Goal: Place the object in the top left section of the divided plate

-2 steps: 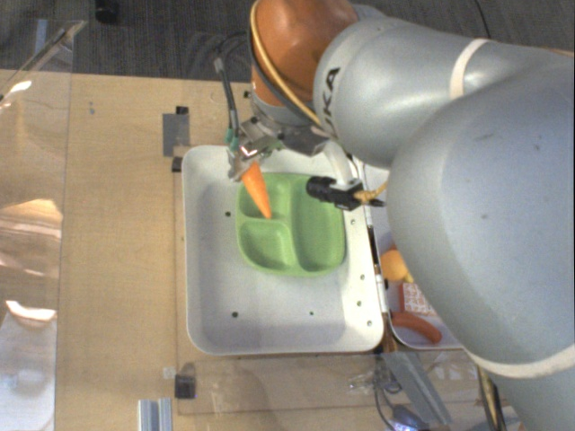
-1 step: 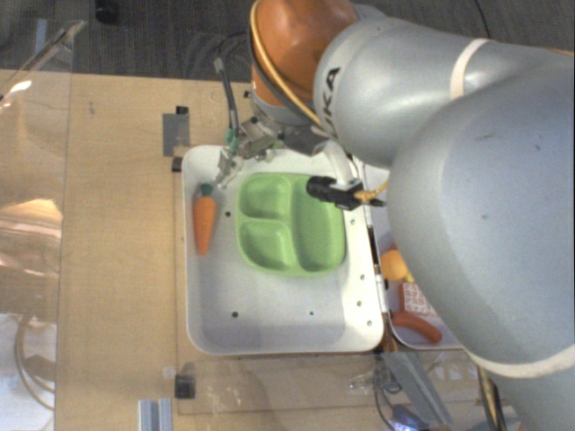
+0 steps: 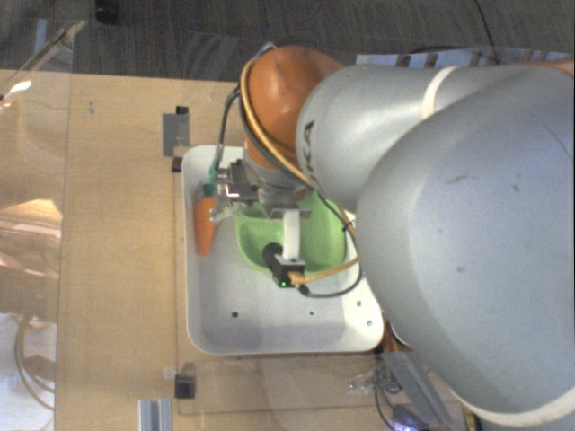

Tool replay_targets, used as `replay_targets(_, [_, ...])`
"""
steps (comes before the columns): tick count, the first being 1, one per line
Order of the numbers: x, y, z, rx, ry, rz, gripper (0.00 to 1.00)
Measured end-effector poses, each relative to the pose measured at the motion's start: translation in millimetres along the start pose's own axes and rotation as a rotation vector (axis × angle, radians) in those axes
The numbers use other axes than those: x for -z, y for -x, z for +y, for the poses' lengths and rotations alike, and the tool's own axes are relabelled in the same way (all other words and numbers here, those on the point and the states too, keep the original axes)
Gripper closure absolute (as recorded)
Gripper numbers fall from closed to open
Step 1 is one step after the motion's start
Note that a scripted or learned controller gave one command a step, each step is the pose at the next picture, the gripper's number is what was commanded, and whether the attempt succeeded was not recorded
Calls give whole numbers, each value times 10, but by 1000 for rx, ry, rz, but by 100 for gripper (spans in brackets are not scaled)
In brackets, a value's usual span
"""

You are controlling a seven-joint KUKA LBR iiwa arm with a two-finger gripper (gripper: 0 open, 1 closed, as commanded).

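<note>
A white bin (image 3: 269,330) sits on a pale wooden bench (image 3: 108,241), seen from above at a slant. It is shallow, with rounded corners and a smooth, matte plastic floor marked by a few small dark dots.

A large grey robot arm (image 3: 458,214) reaches in from the right of the bin and covers much of it. Its casing is smooth and rounded, with an orange dome-shaped band (image 3: 278,88) above the wrist. A yellow cable and a black cable loop around the wrist and down over the bin.

The gripper (image 3: 225,187) hangs over the upper left part of the bin, a cluster of metal and black parts with a small teal piece. Whether it is open or closed cannot be told, because the wrist hides the tips.

Inside the bin, under the wrist, lies a bright green divided plate (image 3: 314,241). It is glossy plastic with a raised rim; most of it is hidden by the arm, so its sections cannot be made out.

A carrot (image 3: 205,224), orange and tapered, lies lengthwise on the bin floor along the bin's left wall, just left of the plate and just below the gripper. It appears to rest outside the plate. Whether the gripper touches it cannot be told.
</note>
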State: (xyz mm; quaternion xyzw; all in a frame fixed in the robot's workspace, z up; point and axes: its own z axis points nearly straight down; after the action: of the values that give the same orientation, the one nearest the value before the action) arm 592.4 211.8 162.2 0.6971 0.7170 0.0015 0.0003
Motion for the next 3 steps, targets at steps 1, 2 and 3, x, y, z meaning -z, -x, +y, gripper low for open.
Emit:
replay_targets(1, [755, 622, 377, 138, 4, 0, 0])
replay_targets(2, [327, 1050, 739, 309, 1, -2, 0])
replay_targets(3, [228, 1424, 366, -468, 0, -1, 0])
